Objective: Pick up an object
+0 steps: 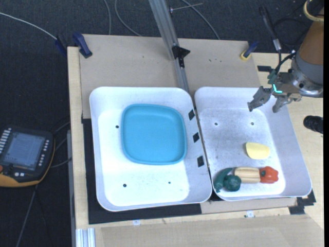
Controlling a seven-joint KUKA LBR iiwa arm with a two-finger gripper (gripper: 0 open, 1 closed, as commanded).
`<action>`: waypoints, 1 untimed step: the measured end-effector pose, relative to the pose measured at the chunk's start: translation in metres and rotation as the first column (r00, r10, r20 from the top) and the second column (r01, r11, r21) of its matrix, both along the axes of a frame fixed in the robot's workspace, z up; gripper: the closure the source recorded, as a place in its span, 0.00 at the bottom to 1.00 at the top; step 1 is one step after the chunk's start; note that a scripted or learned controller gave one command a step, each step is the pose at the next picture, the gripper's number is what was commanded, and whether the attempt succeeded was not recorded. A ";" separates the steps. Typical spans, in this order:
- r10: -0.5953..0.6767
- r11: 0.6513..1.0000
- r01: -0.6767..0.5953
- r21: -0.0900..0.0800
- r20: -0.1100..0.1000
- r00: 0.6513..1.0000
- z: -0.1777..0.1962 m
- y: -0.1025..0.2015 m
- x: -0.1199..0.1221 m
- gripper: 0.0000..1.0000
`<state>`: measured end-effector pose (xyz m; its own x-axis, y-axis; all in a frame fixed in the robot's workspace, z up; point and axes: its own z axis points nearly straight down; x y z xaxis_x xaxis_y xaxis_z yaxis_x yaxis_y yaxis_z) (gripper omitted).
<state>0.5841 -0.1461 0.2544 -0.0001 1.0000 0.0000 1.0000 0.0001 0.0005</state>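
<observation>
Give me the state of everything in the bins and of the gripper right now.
gripper: open, above the right bin's far edge, holding nothing.
blue plate: flat in the left bin, nothing on it.
yellow piece: lying loose in the right bin.
green toy: at the near edge, touching the tan piece.
tan piece: lying between green and red.
red toy: against the tan piece.

A handheld control pendant (23, 156) lies left of the bench, cables (128, 6) trailing behind.

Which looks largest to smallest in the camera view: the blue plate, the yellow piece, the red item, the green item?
1. blue plate
2. green item
3. yellow piece
4. red item

The last three look close in size, so their order is unsure.
</observation>
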 end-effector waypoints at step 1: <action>0.000 1.000 0.000 0.000 0.000 1.000 0.000 0.000 0.000 0.00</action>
